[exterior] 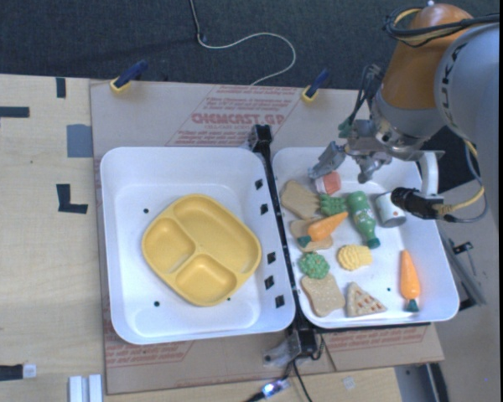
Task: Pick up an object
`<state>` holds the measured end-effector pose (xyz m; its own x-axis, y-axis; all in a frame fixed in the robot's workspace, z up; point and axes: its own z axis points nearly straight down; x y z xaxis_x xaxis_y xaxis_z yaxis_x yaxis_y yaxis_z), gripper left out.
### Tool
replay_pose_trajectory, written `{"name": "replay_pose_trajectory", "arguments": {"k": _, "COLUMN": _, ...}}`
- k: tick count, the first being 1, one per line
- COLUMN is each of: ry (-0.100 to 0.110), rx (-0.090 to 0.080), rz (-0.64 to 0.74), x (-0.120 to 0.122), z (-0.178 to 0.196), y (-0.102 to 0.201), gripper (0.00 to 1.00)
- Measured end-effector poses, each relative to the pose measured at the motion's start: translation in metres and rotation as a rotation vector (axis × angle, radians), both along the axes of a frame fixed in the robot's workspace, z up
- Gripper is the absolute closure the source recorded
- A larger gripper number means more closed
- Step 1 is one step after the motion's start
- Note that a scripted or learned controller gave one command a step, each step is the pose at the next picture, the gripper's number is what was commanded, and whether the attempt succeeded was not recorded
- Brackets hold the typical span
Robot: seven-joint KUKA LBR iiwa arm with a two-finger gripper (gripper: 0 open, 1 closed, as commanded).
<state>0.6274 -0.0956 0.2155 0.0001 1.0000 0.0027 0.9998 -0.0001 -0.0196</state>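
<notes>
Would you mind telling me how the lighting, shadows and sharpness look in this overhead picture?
Camera view: the light is even and soft, with no harsh glare on the two white bins; the yellow compartment tray casts only a faint shadow; the grey-and-orange arm looks slightly soft at the upper right, and its gripper is small and indistinct above the toy food.

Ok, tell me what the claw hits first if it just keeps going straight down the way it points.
Probably the pink-and-white food piece right under the claw, at the back of the right bin; depth is hard to judge from this slanted view.
</notes>
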Motion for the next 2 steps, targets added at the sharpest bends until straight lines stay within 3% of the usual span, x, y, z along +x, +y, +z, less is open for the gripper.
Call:
{"name": "replay_pose_trajectory", "arguments": {"k": 1, "ry": -0.013, "rx": -0.002, "rz": 0.003, "x": 0.002, "z": 0.007, "y": 0.0, "gripper": 0.0}}
{"name": "replay_pose_trajectory", "arguments": {"k": 2, "ry": -0.007, "rx": -0.002, "rz": 0.003, "x": 0.01, "z": -0.046, "y": 0.002, "gripper": 0.0}}
